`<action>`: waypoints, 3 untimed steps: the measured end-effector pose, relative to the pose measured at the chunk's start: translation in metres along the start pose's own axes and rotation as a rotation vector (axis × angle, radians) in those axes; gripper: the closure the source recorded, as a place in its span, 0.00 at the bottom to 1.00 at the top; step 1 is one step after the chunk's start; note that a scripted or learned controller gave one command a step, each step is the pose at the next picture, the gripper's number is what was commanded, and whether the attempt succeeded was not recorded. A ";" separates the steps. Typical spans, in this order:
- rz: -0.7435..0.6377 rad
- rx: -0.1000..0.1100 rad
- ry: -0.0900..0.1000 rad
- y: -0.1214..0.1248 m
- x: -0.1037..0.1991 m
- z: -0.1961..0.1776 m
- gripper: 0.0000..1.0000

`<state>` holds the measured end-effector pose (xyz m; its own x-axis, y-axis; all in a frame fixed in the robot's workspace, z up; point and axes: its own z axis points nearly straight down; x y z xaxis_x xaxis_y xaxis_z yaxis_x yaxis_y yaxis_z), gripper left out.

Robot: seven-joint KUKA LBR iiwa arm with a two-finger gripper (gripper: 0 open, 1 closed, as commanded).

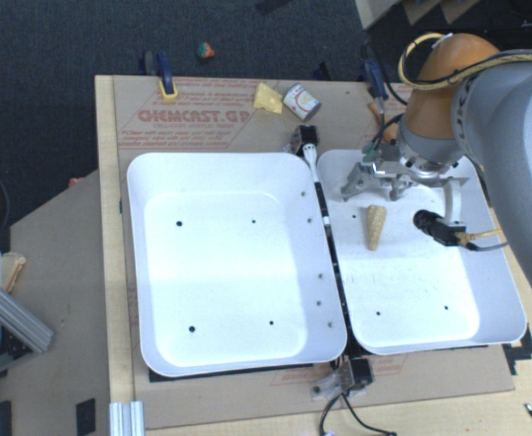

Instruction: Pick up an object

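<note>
Cone (375,226) apart from bin (429,309) walls

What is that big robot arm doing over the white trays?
The grey robot arm reaches in from the right to try to pick something up. Its gripper hangs over the far end of the right bin. A small tan cone lies on that bin's floor just in front of the gripper, and it looks like it has not been picked up. A yellow piece and a little box sit on the bench behind the bins.
</note>
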<state>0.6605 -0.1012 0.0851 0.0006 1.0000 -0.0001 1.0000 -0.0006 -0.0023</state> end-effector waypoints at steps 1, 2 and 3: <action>0.001 0.001 0.000 -0.022 -0.010 0.000 0.00; 0.000 -0.003 -0.001 -0.020 -0.009 -0.011 1.00; -0.010 -0.016 0.002 0.009 0.078 -0.107 1.00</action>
<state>0.6701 -0.0229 0.1924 -0.0097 1.0000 0.0020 0.9999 0.0097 0.0137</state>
